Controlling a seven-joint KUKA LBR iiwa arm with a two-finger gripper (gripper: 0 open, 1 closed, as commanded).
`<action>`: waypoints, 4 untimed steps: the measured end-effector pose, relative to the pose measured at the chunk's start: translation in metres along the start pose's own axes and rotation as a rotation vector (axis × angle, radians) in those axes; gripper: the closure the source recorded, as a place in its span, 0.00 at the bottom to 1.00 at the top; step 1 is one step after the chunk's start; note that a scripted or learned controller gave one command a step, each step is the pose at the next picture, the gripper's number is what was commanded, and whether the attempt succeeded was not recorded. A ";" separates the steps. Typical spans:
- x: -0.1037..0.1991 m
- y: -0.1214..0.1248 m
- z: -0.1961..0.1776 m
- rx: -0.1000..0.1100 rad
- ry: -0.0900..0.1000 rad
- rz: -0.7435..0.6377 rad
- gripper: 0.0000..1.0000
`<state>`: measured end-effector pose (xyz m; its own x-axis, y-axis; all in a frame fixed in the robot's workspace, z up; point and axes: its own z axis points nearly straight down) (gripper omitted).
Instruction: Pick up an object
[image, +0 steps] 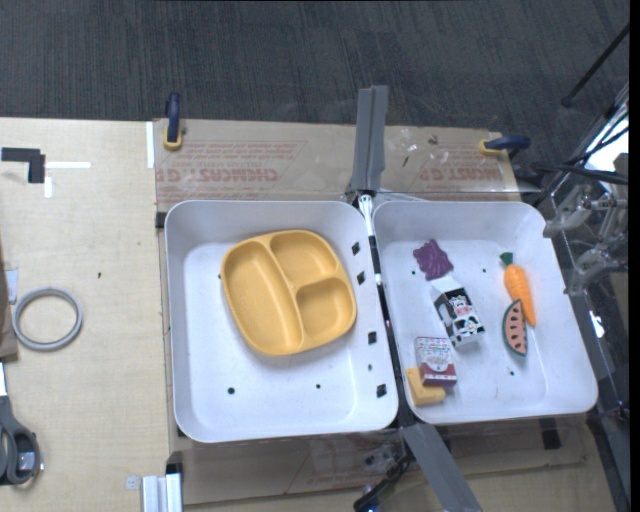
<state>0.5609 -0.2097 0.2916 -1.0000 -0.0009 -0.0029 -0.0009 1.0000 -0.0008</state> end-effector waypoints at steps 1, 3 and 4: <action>-0.081 -0.007 0.062 0.001 -0.001 0.226 0.00; -0.078 0.023 0.192 0.001 0.002 0.866 0.00; -0.045 0.016 0.200 0.003 0.003 1.148 0.00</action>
<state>0.6064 -0.1936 0.0915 -0.4107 0.9118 -0.0009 0.9118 0.4107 -0.0013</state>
